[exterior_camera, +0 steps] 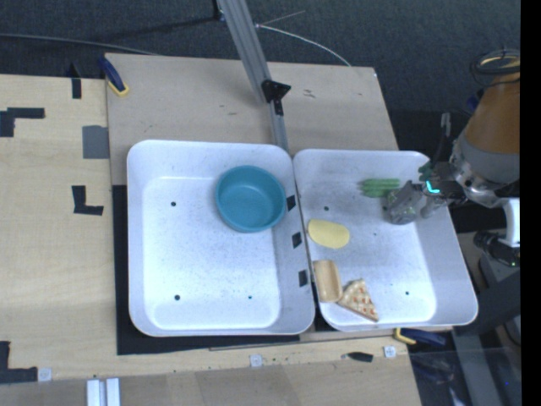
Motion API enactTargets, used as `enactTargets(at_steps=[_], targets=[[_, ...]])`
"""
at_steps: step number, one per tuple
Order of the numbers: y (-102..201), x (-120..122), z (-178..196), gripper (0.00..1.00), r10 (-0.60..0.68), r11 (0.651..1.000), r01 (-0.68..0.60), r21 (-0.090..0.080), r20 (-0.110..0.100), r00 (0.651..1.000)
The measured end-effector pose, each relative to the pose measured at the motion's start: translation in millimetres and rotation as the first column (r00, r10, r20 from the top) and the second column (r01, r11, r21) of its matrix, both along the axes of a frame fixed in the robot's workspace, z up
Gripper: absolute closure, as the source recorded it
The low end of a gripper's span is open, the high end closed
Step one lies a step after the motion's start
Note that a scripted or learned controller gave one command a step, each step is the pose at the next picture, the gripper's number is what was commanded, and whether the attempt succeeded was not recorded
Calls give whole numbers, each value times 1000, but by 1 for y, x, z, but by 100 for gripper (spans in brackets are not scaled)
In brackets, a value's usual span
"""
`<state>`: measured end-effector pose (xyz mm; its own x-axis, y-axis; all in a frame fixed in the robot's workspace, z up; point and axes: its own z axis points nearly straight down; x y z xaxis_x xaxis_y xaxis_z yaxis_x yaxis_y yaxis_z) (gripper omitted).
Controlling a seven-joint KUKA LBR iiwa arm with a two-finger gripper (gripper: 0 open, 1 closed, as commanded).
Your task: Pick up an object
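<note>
The right bin (423, 260) holds a green bean-like piece (377, 186) near its far side, a yellow lemon-shaped object (329, 234) at its left, a tan bread-like piece (327, 280) and a pizza slice (359, 299) near its front left. My gripper (401, 207) hangs low over the right bin's far right part, just right of and below the green piece. Its grey fingers point left and down; nothing shows clearly between them.
A blue bowl (249, 197) sits in the left bin (169, 260) at its far right. A slanted metal pole (249, 45) crosses above the divide between the bins. The arm's orange band (499, 117) is at the right edge.
</note>
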<state>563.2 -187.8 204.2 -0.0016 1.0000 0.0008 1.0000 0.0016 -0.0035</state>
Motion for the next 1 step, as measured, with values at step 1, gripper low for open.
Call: enactTargets(at_steps=[1], targets=[[0,0,1,0,0,1000,0,0,2,1000]])
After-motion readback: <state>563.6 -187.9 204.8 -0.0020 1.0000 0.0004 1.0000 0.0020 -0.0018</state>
